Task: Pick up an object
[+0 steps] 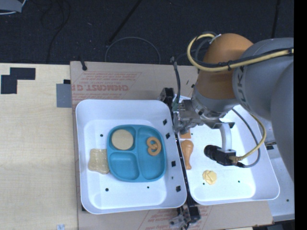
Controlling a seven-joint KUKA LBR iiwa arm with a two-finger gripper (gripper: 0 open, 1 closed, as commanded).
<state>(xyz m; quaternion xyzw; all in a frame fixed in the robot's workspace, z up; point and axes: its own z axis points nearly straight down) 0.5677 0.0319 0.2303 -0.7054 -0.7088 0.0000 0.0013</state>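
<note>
Drumstick (186, 151) just below fingers (183, 128)

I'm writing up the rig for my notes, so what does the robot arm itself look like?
The arm is bulky, smooth and grey, with a rounded orange band above the wrist. A yellow cable loops around the orange section, and another yellow-and-black cable hangs below it to a black connector. The hand is a dark metal-and-black assembly with thin black wires running up from it.
</note>
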